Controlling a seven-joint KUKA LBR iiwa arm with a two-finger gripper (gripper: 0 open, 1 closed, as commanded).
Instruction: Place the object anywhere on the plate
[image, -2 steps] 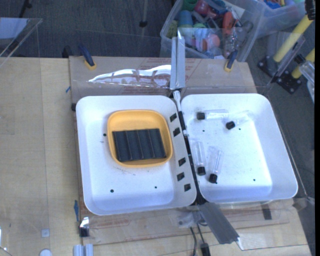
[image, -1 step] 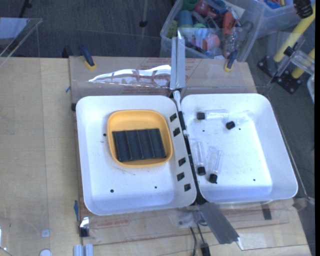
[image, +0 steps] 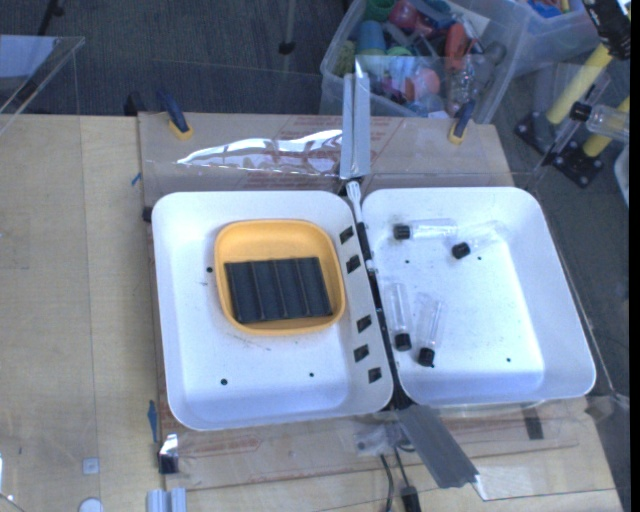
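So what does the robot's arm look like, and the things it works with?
Its arm's look I can't tell from this picture. The things: two shallow white bins, the left bin holding an orange-yellow plate with a dark ribbed block on it, the right bin holding clear little tubes with black caps.
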